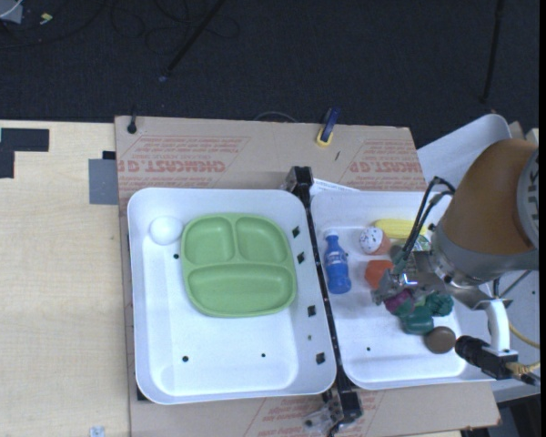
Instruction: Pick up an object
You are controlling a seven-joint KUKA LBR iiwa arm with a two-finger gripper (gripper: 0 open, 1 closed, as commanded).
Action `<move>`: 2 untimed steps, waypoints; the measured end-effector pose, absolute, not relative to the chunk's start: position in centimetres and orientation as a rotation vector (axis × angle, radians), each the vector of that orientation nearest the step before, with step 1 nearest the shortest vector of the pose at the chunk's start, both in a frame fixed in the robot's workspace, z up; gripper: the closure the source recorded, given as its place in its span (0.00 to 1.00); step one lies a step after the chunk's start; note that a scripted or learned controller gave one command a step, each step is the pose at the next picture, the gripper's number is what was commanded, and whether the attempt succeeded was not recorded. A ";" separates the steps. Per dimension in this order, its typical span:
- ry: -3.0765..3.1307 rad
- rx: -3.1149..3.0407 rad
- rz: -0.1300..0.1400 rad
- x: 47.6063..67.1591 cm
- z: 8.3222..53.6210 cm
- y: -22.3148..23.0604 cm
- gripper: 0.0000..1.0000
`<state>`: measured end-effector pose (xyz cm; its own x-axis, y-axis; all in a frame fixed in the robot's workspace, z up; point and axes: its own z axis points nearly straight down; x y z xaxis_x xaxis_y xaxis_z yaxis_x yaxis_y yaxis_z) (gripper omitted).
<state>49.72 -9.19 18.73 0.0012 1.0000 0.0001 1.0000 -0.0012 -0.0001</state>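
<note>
In the right bin lie a blue bottle, a white speckled ball, a yellow object, an orange-red object, a dark green toy and a brown ball. My gripper hangs low over the middle of this bin, beside the orange-red object and just above the green toy. A small magenta piece shows right under it. The arm's orange band and grey body cover the bin's right side.
The left bin holds a green divided plate and a white ball in its far left corner. A black clamp ridge divides the two bins. Cardboard lies under both bins.
</note>
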 end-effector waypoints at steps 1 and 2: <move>-2.221 -2.222 -0.001 49.8 22.9 -9.3 1.00; -2.223 -2.221 -0.001 55.6 22.7 -9.6 1.00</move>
